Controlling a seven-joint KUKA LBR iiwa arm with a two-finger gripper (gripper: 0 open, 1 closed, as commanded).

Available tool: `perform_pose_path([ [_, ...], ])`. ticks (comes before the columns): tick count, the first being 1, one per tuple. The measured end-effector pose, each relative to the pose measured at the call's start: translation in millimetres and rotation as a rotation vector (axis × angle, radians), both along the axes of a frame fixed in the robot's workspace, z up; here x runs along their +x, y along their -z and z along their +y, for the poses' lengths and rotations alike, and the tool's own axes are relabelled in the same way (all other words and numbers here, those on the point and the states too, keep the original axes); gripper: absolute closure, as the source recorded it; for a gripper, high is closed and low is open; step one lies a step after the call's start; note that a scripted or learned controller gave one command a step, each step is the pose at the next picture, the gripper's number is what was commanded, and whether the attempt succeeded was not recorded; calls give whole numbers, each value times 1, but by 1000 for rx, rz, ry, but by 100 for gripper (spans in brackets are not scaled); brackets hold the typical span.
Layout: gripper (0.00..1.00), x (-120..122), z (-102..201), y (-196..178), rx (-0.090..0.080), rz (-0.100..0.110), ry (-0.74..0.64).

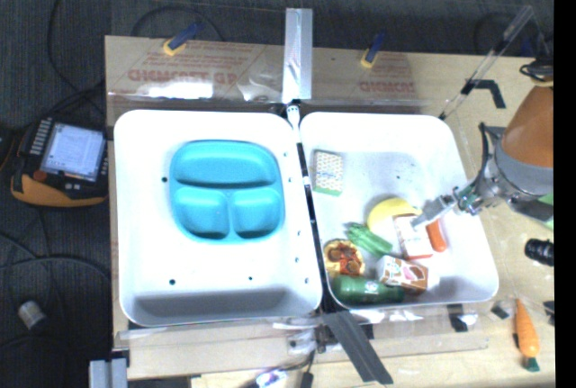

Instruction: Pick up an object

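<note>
Two white bins on a worktop (pixel 135 53); in the right-hand bin (pixel 378 143), a clutter of small objects, with a grey arm (pixel 526 152) reaching in from beyond its right wall. Hand (pixel 430 213) low over a white-and-red carton (pixel 414 240) just beside a yellow round piece (pixel 389 213), carton directly beneath and slightly nearer the front wall. Impossible to tell whether spread or pressed together.

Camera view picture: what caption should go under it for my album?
Robot tool reaches into the right bin of toy food; blue tray sits left.

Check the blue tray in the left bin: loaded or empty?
Empty. All three compartments of the blue tray show bare blue plastic; it lies flat in the left bin.
</note>
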State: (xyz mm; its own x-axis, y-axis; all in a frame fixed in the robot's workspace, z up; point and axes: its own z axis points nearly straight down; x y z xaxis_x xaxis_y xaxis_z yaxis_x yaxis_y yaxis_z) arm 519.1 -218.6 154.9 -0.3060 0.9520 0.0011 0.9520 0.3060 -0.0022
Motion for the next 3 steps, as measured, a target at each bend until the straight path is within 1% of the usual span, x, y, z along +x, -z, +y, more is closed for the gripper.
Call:
perform_pose_path([
  [1, 0, 2, 7, 65, 6, -11, -39],
  [2, 0, -16, 7, 62, 11, -25, 141],
  [3, 0, 15, -4, 13, 1, -2, 19],
])
